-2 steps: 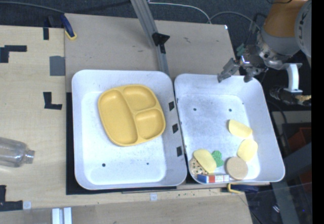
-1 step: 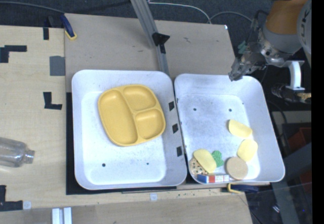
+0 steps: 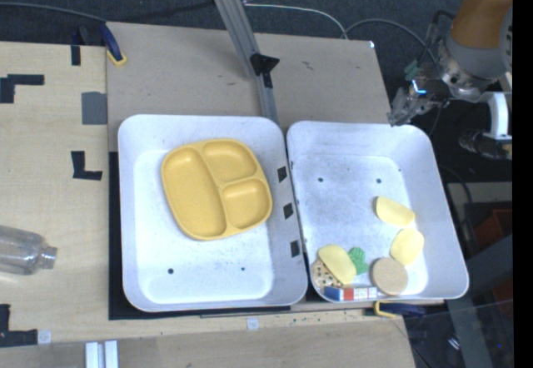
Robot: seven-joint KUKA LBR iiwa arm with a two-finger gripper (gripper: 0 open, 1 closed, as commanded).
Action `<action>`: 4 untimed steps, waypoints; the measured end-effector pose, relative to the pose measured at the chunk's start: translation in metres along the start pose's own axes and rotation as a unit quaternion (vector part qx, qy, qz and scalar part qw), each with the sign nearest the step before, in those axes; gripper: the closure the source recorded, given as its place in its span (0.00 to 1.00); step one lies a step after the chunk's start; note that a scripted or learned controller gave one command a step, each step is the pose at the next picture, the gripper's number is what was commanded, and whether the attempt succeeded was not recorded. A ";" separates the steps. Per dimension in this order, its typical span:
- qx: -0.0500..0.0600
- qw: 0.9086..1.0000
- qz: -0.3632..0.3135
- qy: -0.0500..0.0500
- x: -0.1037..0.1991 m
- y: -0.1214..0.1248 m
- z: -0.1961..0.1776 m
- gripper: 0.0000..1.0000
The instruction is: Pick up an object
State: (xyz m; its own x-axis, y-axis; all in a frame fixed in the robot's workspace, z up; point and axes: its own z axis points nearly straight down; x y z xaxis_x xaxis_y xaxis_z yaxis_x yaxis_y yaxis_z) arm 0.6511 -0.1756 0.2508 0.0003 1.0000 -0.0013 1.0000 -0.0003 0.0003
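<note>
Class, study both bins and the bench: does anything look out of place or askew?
Slightly. A clear bottle lies on its side on the bench, outside the bins. The yellow divided plate sits skewed in the left bin. The right bin's items crowd its near corner.

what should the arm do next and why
Probably swing the end effector in over the right bin toward the pale yellow pieces. It sits beyond the bin's far right corner, apart from everything, while the small objects cluster along the bin's near right side.
</note>
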 end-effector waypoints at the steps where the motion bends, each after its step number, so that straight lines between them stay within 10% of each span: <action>1: 0.006 1.000 0.000 0.002 0.020 -0.054 0.074 1.00; 2: 0.007 1.000 0.000 0.002 0.052 -0.102 0.145 1.00; 3: -0.003 1.000 -0.003 0.001 0.103 -0.090 0.042 1.00; 4: 0.003 1.000 0.000 0.001 0.121 -0.130 0.064 1.00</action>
State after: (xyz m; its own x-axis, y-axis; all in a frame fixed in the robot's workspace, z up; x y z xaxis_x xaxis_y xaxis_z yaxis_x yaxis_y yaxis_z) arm 0.5207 -0.0546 0.1871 -0.0005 1.0000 0.0002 1.0000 0.0005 -0.0059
